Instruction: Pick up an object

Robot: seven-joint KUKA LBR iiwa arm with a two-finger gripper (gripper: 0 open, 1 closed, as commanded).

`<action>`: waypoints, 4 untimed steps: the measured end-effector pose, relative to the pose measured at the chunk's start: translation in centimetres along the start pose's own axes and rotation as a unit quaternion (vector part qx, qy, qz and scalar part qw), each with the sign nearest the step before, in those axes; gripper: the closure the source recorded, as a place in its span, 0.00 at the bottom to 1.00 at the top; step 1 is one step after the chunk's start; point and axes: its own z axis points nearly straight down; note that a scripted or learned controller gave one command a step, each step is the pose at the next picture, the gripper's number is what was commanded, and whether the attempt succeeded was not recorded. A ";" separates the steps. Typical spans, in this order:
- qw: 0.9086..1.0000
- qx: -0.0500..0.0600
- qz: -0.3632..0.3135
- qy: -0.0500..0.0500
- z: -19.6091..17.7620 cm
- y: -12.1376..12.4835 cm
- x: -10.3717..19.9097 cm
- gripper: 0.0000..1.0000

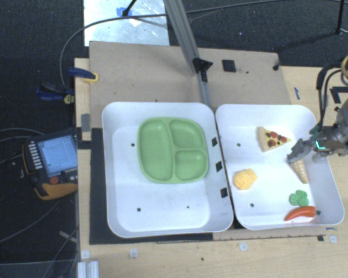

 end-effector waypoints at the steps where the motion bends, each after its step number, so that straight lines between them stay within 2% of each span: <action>1: 1.000 -0.001 0.000 0.000 0.0 0.0 0.0 0.00; 4: 1.000 0.002 0.002 0.001 16.8 -0.1 0.0 0.00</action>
